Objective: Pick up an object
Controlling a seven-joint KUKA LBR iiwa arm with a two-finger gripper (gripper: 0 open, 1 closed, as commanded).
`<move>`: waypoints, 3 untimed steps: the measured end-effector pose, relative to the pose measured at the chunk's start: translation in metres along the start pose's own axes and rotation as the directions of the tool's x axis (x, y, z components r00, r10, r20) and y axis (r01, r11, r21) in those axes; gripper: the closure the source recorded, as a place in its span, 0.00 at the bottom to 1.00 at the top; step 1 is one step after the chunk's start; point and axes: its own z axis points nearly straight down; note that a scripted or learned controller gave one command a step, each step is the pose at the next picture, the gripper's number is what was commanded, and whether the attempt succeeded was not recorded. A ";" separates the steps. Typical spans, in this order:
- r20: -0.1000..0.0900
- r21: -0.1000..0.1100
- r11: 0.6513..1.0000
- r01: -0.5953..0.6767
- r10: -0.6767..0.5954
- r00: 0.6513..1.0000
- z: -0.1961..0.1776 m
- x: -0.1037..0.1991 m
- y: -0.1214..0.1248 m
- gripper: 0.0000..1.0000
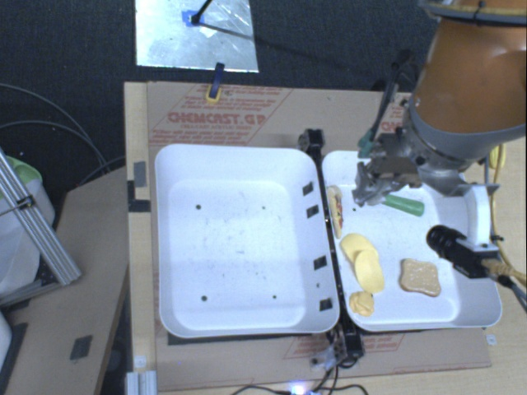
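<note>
— Inspector: State of the gripper (369, 194)?
— Assistant: It hangs over the right bin (473, 319), toward the back left corner. Spread or closed, I cannot tell.
— Inspector: Objects?
— Assistant: All are in the same bin. The green cylinder (405, 205) lies just beside the gripper. The yellow pieces (364, 262) and the toast slice (420, 277) lie nearer the front.
</note>
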 end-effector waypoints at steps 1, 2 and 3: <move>-0.001 -0.010 1.000 -0.002 0.002 1.000 -0.021 0.033 0.001 1.00; 0.002 -0.013 1.000 -0.015 0.015 1.000 -0.058 -0.043 0.000 1.00; 0.001 0.000 1.000 -0.008 0.008 1.000 0.042 -0.025 0.004 1.00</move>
